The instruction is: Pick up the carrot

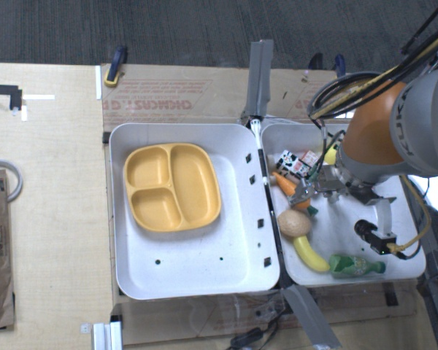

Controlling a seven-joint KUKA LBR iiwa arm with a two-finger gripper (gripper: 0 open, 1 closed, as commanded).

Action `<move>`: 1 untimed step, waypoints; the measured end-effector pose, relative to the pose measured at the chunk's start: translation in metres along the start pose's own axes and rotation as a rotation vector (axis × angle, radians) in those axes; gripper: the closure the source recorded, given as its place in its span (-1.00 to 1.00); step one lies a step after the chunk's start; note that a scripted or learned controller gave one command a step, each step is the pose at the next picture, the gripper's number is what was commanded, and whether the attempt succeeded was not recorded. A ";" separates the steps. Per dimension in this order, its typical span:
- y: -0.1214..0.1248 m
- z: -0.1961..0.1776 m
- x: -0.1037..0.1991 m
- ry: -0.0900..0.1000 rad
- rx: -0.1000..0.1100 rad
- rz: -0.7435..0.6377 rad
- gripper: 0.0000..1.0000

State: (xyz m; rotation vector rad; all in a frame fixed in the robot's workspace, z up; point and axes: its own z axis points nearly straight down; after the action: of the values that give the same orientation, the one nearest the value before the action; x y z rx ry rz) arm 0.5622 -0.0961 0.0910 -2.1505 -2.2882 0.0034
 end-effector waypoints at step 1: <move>0.000 -0.009 -0.001 -0.001 0.000 0.005 1.00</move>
State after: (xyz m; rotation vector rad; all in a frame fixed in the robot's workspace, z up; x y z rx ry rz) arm 0.5622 -0.0974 0.0999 -2.1562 -2.2836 0.0041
